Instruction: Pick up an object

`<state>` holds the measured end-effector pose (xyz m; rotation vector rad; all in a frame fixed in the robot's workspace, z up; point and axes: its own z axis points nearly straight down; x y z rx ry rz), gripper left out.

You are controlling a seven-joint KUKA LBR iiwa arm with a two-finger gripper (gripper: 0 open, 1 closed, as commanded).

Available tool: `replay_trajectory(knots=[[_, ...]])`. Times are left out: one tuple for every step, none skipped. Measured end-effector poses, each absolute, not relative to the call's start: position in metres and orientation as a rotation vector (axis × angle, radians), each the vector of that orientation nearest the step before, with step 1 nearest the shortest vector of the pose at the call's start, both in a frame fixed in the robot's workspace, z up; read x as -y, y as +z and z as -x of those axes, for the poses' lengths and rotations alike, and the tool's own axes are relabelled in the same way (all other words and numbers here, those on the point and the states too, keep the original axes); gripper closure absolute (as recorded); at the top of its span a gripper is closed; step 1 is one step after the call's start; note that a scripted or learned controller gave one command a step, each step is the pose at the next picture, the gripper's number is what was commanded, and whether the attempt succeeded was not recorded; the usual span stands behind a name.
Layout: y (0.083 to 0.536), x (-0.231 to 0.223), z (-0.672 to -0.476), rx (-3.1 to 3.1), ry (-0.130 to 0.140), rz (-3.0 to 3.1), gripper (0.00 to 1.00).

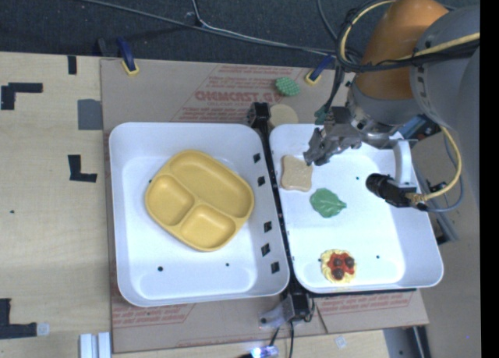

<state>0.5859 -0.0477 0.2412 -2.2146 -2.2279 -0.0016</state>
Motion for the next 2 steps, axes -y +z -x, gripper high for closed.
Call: replay_trajectory(knots=[[0.226,-0.001,-0.607,2.227,0.001,2.214,1.0],[0.234,-0.052,-0.619,2.228,-0.001,2.213,1.0]])
